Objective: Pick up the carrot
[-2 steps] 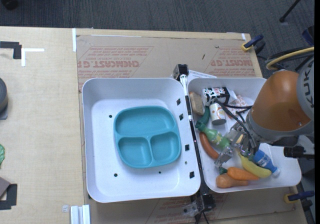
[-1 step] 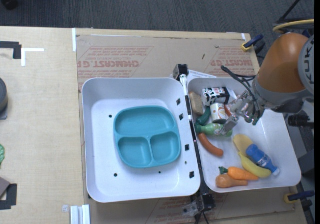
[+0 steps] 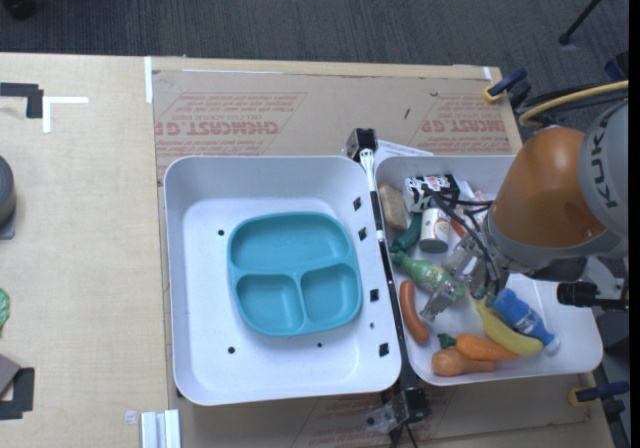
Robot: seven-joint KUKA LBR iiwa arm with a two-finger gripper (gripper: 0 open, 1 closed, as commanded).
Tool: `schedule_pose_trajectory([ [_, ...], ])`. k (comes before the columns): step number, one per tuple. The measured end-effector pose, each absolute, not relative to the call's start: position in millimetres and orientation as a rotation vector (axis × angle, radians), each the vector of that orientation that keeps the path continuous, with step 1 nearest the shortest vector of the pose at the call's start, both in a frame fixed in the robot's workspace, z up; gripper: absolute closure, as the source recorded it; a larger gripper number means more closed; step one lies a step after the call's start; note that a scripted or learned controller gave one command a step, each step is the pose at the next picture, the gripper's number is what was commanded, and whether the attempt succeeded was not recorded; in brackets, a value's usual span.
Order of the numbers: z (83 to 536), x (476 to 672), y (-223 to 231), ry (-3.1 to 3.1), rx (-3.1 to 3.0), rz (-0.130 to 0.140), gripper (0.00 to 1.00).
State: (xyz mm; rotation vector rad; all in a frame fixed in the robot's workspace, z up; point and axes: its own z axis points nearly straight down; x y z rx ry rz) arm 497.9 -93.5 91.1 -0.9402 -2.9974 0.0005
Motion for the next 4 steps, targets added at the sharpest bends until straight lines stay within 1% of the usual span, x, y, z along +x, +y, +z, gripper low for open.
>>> schedule_pose_trajectory([
  [1, 192, 480.0, -28, -3.012, -0.911, -0.001, 0.00],
  [2, 128, 478.9, -97, -3.103, -0.503, 0.000, 0.00],
  [3, 92, 504.7, -104, -3.124, -0.370, 0.000, 0.00],
  [4, 93, 514.1, -113, -3.138, -0.250, 0.002, 0.00],
])
